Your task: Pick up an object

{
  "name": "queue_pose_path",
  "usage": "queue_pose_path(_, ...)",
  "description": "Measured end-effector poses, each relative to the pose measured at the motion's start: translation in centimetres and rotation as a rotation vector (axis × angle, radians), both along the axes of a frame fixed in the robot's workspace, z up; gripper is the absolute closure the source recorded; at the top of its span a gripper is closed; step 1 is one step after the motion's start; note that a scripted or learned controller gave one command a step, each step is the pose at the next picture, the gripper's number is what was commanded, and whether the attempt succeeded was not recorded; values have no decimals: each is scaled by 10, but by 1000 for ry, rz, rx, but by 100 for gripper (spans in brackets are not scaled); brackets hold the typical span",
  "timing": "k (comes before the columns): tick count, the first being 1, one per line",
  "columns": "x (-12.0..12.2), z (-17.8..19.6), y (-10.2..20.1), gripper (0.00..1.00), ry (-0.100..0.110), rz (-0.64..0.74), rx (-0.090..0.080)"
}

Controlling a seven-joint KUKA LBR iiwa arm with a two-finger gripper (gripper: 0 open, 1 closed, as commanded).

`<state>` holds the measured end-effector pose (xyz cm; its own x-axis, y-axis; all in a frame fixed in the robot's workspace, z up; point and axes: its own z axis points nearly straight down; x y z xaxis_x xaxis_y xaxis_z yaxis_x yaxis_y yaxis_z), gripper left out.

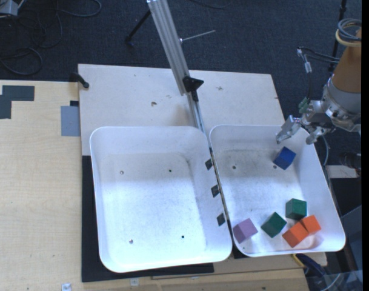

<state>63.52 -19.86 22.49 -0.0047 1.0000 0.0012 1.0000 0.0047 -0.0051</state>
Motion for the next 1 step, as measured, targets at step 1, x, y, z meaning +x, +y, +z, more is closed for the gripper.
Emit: queue_pose_path(1, -13, 118, 36, 0, -13, -1, -2)
